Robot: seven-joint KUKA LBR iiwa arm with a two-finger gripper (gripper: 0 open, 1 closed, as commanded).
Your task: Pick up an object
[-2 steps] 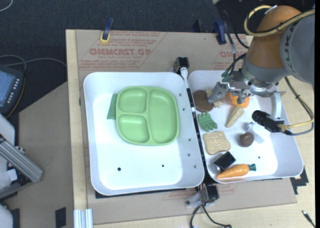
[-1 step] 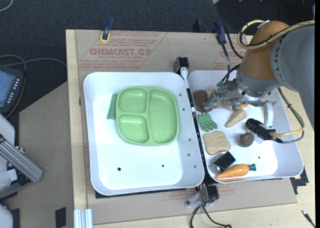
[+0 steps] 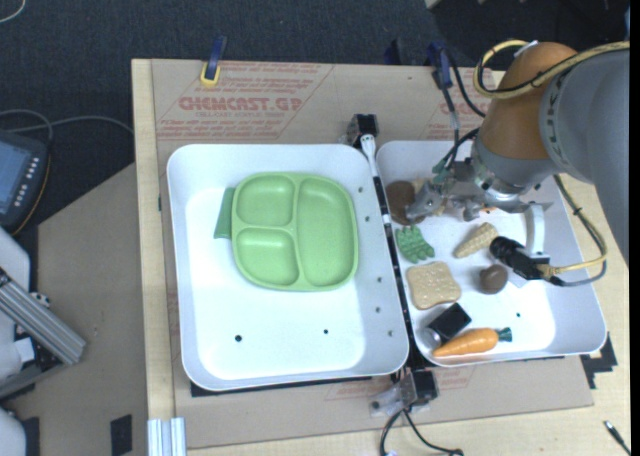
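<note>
The gripper [image 3: 440, 199] hovers low over the right bin [image 3: 575, 329] beside a brown lump [image 3: 400, 196]; its fingers' state cannot be told; a carrot [image 3: 466, 342] lies near the front.

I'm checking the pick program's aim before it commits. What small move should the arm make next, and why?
Probably a short, straight descent. The gripper hangs in the right bin over its upper left corner, beside the brown round object and above the green leafy toy; it holds nothing visible, so the nearest pick lies right below.
</note>
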